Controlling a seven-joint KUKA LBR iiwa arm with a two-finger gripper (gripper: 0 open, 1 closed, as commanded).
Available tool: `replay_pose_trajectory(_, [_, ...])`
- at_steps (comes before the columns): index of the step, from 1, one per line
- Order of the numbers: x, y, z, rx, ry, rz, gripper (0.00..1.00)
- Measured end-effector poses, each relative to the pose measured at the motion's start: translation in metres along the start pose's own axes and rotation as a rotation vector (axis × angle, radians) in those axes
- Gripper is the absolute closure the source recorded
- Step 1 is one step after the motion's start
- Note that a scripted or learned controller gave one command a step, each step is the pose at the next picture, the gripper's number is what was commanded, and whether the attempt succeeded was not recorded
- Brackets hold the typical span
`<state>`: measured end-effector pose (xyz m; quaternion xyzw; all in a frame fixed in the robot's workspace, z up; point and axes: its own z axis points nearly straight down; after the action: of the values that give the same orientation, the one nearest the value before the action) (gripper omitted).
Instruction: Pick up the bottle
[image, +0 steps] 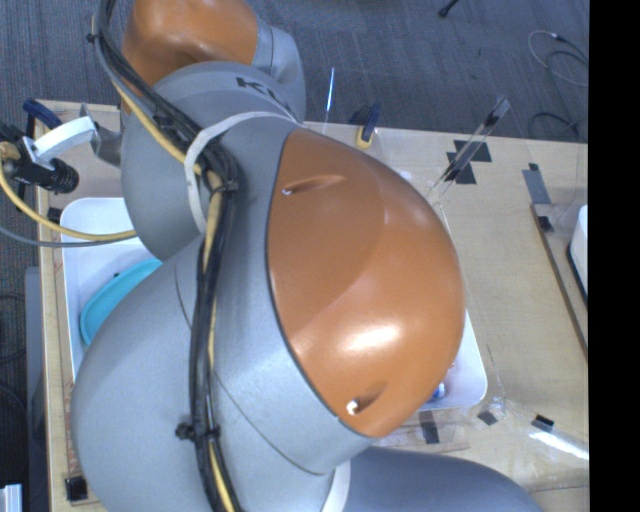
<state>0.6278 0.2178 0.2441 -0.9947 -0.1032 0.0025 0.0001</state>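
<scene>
Arm (300, 330): grey body with orange cap, looming over both bins; black cable (205, 300) runs along it
Left bin (85, 215): light blue object (115, 295) by its left wall
Gripper: cannot tell its state
Bottle: cannot tell where

Bins (92, 225): largely hidden behind the arm (300, 330).
Blue object (112, 295): partly covered at the left bin's edge, identity unclear.
</scene>
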Motion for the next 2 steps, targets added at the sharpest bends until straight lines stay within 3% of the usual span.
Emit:
replay_pose_trajectory(1, [0.009,0.000,-0.007,-0.001,0.000,-0.002,1.00])
replay_pose_trajectory(2, [-0.025,-0.006,0.006,-0.002,-0.005,-0.027,1.00])
